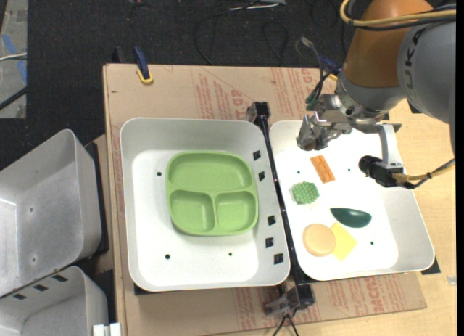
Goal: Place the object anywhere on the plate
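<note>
A light green plate (212, 192) with three compartments lies in the left bin (138, 146). The right bin (406, 240) holds several small things: an orange stick (322, 168), a bumpy green round piece (305, 193), a dark green oval (351, 217), a tan disc (318, 239) and a yellow square (344, 242) partly under the disc's right side. My gripper (317, 137) hangs over the far left part of the right bin, just beyond the orange stick's upper end. I see nothing held in it.
A black divider with clips (270, 182) runs between the two bins. Grey-white containers (43, 204) stand off the bench to the left. The brown bench board (196, 88) extends behind the bins, with a blue and yellow clamp (143, 67) at its far left corner.
</note>
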Robot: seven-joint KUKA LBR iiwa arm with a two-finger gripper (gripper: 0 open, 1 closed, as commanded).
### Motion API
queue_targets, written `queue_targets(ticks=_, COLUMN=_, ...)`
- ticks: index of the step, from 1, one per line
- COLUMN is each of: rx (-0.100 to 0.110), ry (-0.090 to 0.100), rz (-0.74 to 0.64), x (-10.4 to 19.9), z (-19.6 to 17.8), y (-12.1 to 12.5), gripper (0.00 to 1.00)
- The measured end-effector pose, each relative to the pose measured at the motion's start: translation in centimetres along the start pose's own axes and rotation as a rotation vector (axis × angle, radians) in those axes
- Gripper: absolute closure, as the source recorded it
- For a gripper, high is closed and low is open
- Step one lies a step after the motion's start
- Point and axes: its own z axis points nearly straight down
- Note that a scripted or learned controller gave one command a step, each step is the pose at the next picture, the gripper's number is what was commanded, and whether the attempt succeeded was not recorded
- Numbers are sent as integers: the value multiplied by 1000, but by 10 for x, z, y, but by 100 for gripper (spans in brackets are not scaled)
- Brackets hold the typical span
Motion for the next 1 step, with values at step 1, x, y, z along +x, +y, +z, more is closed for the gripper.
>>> queue_targets(ticks=1, rx=1, ry=0, rz=0, x=58, z=9, y=-16, gripper=100)
